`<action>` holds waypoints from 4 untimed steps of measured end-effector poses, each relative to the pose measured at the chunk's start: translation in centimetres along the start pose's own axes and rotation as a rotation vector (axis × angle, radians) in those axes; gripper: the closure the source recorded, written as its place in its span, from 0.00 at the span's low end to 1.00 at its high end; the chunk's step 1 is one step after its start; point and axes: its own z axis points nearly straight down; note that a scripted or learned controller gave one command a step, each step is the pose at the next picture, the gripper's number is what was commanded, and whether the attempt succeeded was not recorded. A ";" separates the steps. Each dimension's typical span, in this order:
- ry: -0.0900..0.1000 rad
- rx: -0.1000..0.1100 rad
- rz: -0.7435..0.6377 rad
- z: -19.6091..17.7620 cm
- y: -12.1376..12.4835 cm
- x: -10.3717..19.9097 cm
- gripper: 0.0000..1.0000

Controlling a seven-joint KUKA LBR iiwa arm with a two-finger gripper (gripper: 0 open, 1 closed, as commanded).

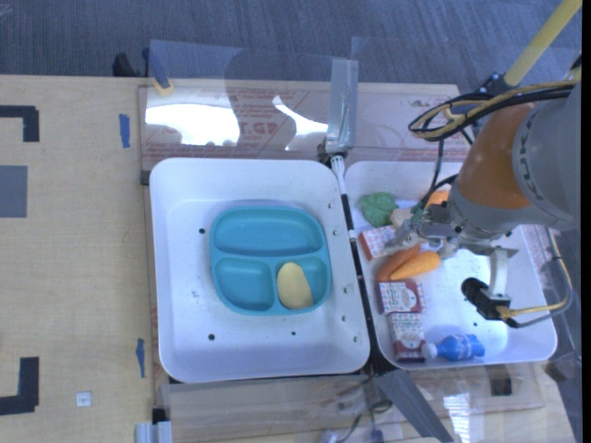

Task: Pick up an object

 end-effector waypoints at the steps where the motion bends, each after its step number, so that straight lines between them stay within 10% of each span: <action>1: 0.003 -0.005 0.059 -0.1 -1.0 -0.3 0.00; 4: 0.000 0.008 -0.166 0.4 -0.7 -0.4 0.00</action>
